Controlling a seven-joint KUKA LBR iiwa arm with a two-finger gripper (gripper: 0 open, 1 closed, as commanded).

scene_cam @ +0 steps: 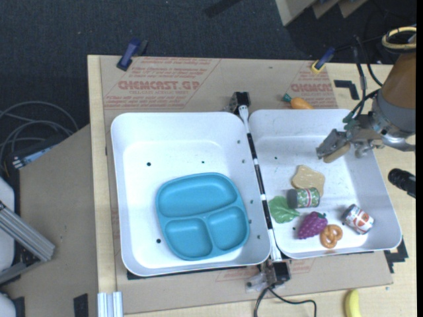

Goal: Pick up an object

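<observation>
My gripper (pixel 334 148) hangs over the back of the right bin (pixel 370 177), open, with nothing between its fingers. Below it and a little to the left lies a tan bread slice (pixel 308 176). In front of that are a small green can (pixel 305 198) on its side and a green leaf (pixel 282 210). A purple grape bunch (pixel 312 224) and an orange pretzel (pixel 330 235) sit near the front wall. At the front right lies a red and white can (pixel 357 218).
The left bin (pixel 132 150) holds a blue divided plate (pixel 201 214). A small orange carrot (pixel 299 102) lies on the board behind the right bin. A yellow banana (pixel 352 304) lies at the front right, outside the bins. Clamps sit at the board's back corners.
</observation>
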